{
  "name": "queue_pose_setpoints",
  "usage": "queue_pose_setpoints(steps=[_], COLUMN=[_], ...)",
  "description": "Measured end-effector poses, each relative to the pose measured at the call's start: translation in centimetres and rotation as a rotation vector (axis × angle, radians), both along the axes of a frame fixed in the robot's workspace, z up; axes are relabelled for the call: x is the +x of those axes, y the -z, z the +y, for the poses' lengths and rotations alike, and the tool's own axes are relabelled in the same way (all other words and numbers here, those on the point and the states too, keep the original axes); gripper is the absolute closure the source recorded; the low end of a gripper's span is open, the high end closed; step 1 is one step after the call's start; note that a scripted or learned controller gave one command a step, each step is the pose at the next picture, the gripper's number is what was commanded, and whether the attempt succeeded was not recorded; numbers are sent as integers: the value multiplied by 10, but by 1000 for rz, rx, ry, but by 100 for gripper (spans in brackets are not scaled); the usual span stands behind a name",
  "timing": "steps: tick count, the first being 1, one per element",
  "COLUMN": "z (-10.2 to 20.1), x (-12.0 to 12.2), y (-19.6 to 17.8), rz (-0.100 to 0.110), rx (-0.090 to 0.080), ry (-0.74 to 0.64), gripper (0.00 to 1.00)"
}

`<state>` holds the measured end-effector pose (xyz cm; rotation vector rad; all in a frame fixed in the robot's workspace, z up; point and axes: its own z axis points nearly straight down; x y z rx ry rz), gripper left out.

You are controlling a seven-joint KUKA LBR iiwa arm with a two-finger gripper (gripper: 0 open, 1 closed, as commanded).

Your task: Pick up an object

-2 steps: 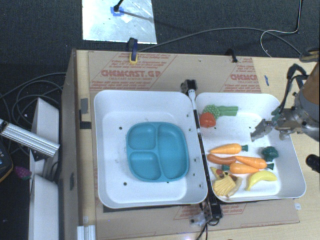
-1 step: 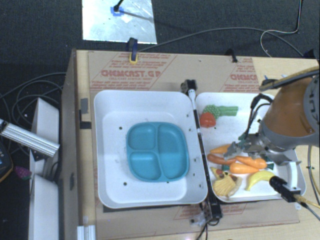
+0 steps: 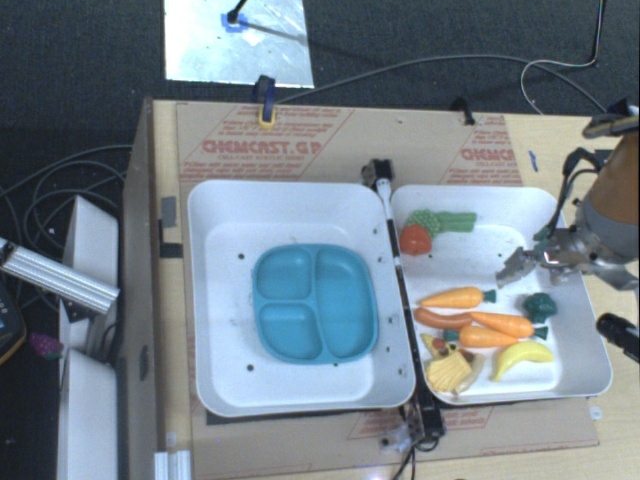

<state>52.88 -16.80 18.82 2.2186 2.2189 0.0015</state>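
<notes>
Metal gripper (image 3: 512, 266), fingers spread with nothing between, hovers over glossy plastic carrots (image 3: 470, 313) in the smooth right bin (image 3: 585, 373).

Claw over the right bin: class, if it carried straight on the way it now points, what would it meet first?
The claw points left across the right bin. Bare bin floor lies ahead first; further on sits the tomato, possibly slightly off the line. Its height above the floor is unclear.
</notes>
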Motion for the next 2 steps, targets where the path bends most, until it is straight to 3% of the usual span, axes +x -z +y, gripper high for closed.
queue_pose_setpoints(steps=[1, 2], z=[72, 45], x=[0, 108], y=[70, 104], rz=[4, 2], rx=[3, 1], ry=[-3, -4], gripper=[0, 0])
